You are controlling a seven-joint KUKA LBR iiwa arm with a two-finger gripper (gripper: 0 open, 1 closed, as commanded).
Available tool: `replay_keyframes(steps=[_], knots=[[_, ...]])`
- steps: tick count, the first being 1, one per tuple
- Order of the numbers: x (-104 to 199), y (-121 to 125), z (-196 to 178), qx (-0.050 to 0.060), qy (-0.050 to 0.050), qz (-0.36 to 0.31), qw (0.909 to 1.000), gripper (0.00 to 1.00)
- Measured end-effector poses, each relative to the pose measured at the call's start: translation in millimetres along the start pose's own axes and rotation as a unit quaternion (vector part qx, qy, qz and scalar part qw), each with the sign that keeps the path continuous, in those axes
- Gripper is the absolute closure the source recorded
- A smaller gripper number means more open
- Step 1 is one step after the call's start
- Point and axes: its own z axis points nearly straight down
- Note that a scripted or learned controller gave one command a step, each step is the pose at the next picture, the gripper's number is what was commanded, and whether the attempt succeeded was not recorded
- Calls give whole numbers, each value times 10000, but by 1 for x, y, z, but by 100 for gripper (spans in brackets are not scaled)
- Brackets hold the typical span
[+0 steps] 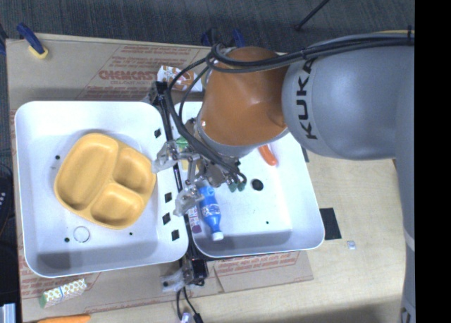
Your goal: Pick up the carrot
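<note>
Presently: carrot (268, 154), right bin (303, 226), mostly hidden beneath arm (243, 106); gripper (204, 173) low over bin's left side beside blue bottle (209, 210), its opening impossible to judge; risk: grasping bottle instead, given proximity

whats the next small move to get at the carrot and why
Probably shift the pincer toward the bin's far right side: it sits low beside the blue bottle, while the carrot shows as an orange tip past the arm's orange band, in the right bin.
</note>
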Motion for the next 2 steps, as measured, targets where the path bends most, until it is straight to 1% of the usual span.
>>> replay_keyframes(steps=[1, 2], knots=[[13, 23, 7, -4, 20, 1710, 9853, 0], [-22, 9, 10, -1, 1, 964, 9953, 0]])
